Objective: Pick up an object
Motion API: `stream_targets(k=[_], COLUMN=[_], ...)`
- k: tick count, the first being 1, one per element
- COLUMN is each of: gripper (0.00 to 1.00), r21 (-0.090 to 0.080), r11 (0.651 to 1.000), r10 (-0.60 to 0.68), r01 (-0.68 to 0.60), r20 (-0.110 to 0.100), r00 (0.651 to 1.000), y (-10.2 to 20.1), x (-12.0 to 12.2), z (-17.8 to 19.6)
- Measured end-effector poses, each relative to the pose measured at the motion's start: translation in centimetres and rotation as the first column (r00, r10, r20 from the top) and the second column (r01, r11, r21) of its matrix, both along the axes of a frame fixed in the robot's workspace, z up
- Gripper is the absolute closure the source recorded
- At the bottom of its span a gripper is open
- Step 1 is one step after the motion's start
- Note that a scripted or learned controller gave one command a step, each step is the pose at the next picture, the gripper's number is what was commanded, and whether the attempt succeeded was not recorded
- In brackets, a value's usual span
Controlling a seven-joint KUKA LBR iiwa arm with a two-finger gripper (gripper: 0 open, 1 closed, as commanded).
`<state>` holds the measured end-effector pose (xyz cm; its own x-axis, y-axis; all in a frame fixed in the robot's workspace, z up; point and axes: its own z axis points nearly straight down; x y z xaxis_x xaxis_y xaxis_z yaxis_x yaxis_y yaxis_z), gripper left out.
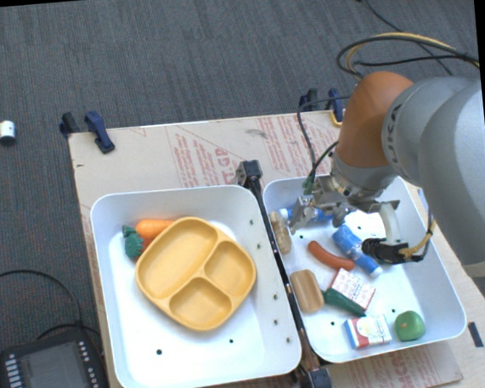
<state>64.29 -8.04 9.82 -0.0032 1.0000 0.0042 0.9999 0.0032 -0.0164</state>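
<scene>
The hand (317, 210) is low in the right bin (436, 298), near its back-left corner, and I cannot tell how it is set. Just beside it lie a sausage (329, 255) and a blue can (354, 249); the left bin (123, 328) holds a yellow plate (195, 273) and a carrot (148, 229).

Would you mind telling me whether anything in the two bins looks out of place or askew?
Mostly no. The yellow divided plate sits skewed in the left bin, and a toy carrot is wedged against its upper-left rim. The right bin holds a loose jumble of small items under the gripper, nothing visibly spilled or damaged.
</scene>
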Motion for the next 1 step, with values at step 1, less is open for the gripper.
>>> stream_targets(k=[1], gripper=[0.00], r21=[-0.003], r11=[1.000], r10=[-0.002], r01=[0.002], r20=[0.009], r00=[1.000], y=[-0.02], x=[0.02], z=[-1.39])
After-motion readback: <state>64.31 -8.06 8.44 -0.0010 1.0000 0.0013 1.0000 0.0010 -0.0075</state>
